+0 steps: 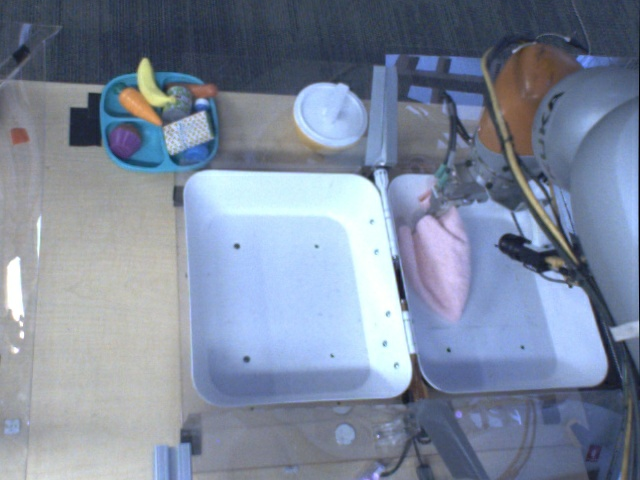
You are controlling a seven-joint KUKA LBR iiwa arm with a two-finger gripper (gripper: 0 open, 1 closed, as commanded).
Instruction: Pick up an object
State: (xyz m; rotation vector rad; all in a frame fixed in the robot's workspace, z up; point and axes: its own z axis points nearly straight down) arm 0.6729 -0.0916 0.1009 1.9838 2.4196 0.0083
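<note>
The soft pink cloth (441, 261), a limp folded piece of fabric, hangs lengthwise in the right-hand shallow white bin (520, 363), close to that bin's left wall. We see its upper end drawn up into a narrow bunch right at the two-finger gripper (452, 190), and the fabric appears pinched between the fingers, so we read the gripper as clamped onto the cloth. The lower, wider part of the cloth drapes down toward the bin floor; we cannot tell whether it touches the floor or hangs just above it.

The grey arm with the orange band (535, 78) reaches in from the right, with yellow and black cables running along it above the right bin.

The left-hand shallow white bin (215, 368) sits just beside the right one. Behind it on the wooden bench (90, 318) we see a blue divided tray (110, 155) holding toy food, including a yellow banana (151, 86) and an orange carrot (138, 105), and nearer the bins' junction a round white lidded container (330, 114).
</note>
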